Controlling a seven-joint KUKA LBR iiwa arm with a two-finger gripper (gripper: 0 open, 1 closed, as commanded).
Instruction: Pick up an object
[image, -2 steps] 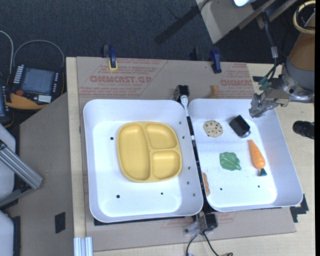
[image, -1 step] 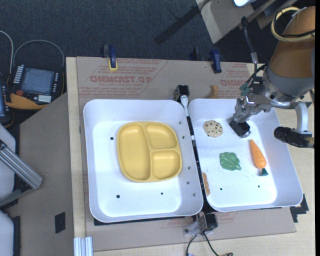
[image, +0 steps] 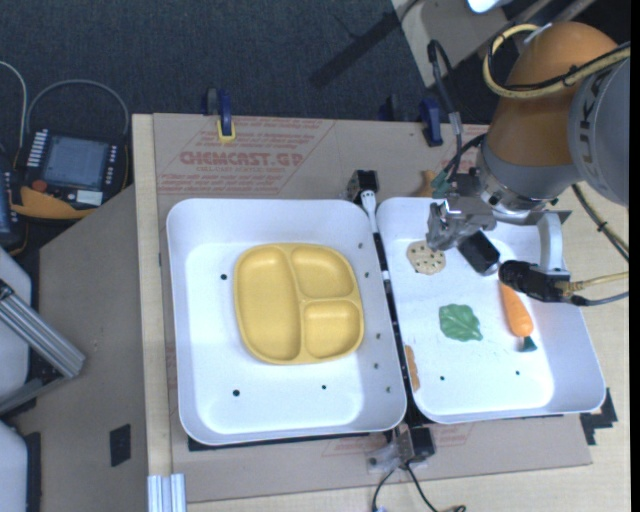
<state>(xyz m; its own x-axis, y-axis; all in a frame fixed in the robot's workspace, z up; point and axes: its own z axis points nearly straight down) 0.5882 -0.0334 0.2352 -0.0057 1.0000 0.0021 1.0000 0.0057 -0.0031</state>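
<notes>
Camera view: gripper (image: 437, 237) above cookie (image: 426, 258) (right bin (image: 560, 385))

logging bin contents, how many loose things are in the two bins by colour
yellow: 1, the divided plate in the left bin
tan: 1, the cookie in the right bin
green: 1, the leafy piece
orange: 1, the carrot
total: 4

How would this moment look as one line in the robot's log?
gripper: above cookie, right bin | carrot, green piece: lying loose | yellow tray: left bin
</notes>
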